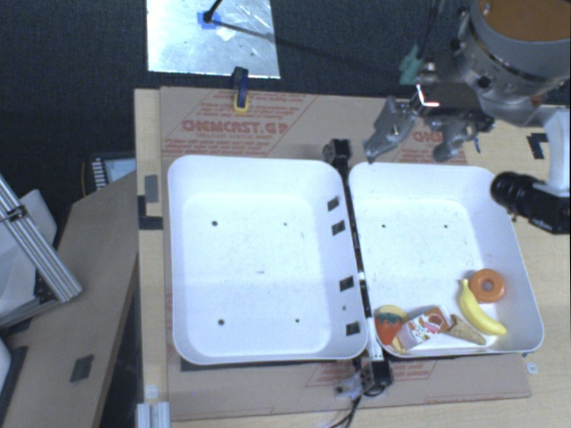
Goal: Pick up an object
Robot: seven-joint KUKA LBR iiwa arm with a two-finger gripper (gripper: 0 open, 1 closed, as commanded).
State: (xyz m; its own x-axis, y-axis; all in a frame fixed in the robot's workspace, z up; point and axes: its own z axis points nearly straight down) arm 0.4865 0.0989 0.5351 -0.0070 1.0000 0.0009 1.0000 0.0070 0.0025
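Two-finger grey metal gripper [409,141] above far rim of right shallow white plastic bin [428,230]; fingers spread apart, nothing between; yellow toy banana [479,308], orange ring [487,284], other small toys at near corner; pick not yet begun; descent, grasp, lift remain

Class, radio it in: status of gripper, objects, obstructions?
Gripper open, above right bin's far rim, holding nothing. Banana, orange ring, other toys in near corner. Nothing in the way.

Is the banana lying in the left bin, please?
No, the banana lies in the right bin, near its front right corner beside the orange ring.
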